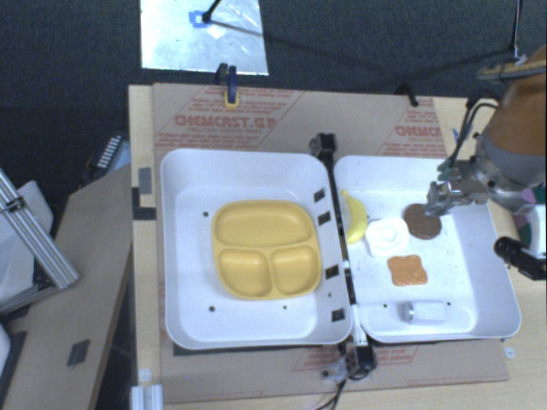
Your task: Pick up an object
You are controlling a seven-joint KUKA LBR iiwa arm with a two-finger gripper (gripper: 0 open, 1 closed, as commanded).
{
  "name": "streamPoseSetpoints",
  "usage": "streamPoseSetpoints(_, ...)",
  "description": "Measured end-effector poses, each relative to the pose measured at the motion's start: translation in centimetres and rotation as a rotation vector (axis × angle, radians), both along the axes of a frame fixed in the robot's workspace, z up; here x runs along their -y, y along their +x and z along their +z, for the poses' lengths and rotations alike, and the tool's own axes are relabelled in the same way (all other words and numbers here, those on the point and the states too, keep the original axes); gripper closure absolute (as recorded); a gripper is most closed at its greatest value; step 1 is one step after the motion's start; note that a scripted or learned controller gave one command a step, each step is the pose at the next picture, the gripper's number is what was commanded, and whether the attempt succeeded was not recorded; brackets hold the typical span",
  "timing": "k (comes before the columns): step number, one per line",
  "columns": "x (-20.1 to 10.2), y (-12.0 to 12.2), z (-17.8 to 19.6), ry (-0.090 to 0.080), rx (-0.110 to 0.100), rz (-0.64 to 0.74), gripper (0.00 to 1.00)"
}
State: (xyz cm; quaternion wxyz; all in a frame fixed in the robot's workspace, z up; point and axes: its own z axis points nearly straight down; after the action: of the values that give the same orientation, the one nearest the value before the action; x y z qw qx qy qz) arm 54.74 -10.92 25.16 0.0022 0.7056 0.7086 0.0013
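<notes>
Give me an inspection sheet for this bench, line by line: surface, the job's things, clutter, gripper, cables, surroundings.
Surface: two white bins, left bin and right bin, side by side on a printed board.
Job's things: in the right bin, a brown disc, a white round piece, a yellow banana, an orange toast-like piece and a pale block.
Clutter: a yellow divided tray in the left bin.
Gripper: gripper low over the brown disc; finger state unclear.
Cables: dark leads by the arm's wrist.
Surroundings: dark carpet, a shiny sheet behind the bench.
</notes>
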Motion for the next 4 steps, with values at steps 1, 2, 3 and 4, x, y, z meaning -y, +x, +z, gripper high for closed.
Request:
streamPoseSetpoints(1, 0.0, 0.1, 2.8, 0.001, -0.002, 0.0, 1.0)
streamPoseSetpoints(2, -4.6, 0.9, 2.9, 0.001, -0.002, 0.003, 1.0)
streamPoseSetpoints(3, -9.9, 1.7, 2.9, 0.002, -0.002, 0.004, 1.0)
streamPoseSetpoints(4, -15.1, 2.4, 0.6, 0.003, -0.005, 0.005, 1.0)
